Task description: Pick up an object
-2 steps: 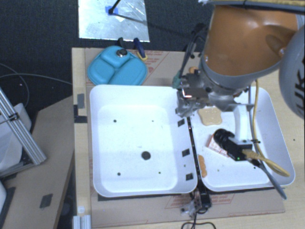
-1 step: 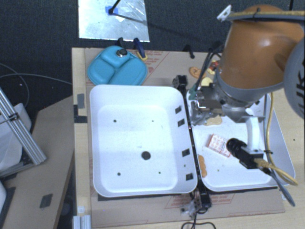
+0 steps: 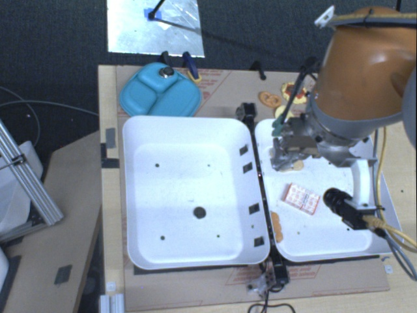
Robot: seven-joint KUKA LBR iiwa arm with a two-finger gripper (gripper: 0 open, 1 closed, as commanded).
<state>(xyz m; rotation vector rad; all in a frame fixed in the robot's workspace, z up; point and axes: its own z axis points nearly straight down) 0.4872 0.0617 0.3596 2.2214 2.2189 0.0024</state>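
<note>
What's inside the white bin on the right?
A red-and-white packet lies in the right bin, and a tan piece sits by its left wall. The arm covers the bin's far part, so anything under it is hidden.

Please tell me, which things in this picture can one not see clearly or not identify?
Camera view: the arm covers the far part of the right bin.
Camera view: a pale thing lies mostly under the tool; its kind is unclear.
Camera view: the print on the packet is too small to read.
Camera view: the dark spot in the left bin is too small to identify.
</note>
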